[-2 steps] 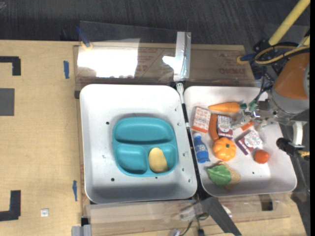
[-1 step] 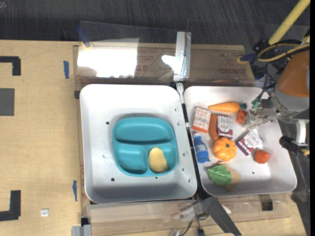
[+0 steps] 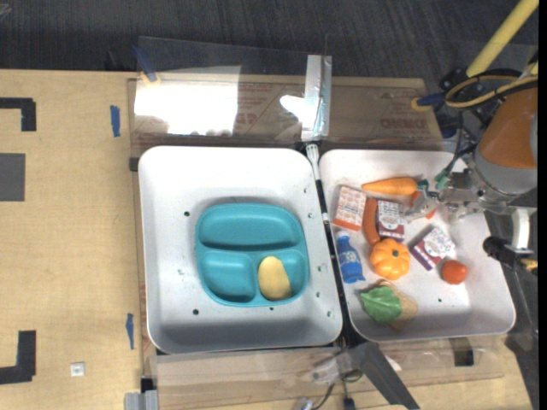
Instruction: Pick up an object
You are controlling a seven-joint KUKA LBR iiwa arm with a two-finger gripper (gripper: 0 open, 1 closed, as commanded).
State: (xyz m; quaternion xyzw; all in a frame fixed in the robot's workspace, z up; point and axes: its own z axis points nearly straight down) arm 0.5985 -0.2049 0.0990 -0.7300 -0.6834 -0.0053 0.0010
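Hovering over the right bin (image 3: 487,310), the end effector (image 3: 440,196), grip state unclear, should descend squarely onto the carrot (image 3: 391,186)

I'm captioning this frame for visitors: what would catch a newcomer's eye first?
First the teal divided tray in the left bin, with a yellow potato-like piece in its lower right compartment. Next the right bin, cluttered with toy food: a carrot, an orange pumpkin and a small tomato.

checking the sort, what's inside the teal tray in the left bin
One yellow potato-like item lies in the lower right compartment of the teal tray. The other compartments show bare teal. Whatever is under the item is covered.
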